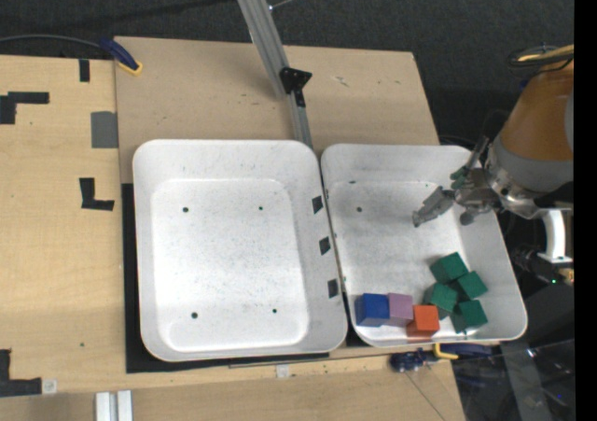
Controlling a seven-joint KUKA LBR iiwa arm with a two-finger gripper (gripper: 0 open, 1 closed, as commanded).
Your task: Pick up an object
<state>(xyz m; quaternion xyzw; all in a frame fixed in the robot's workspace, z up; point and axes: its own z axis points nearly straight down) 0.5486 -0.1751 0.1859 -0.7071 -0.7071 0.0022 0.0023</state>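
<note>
Hovering over the right bin (373, 181), the gripper (446, 206) carries nothing; whether it stands wide or narrow I cannot tell, since its tips blur into 1 grey shape above bare floor. The objects sit well apart from it, crowded along the near wall: a blue cube (374, 307), a lilac cube (400, 306) touching it, an orange cube (425, 318) just beside that, and 4 green blocks (457, 290) heaped toward the near right corner. The main risk, as I judge it, is the crowding: a descent into the green heap could land on a tilted face and push blocks aside, or catch 2 at once. The 3 cubes lie close to the wall, so a fingertip could strike the rim. The left bin (149, 167) holds no objects.
</note>
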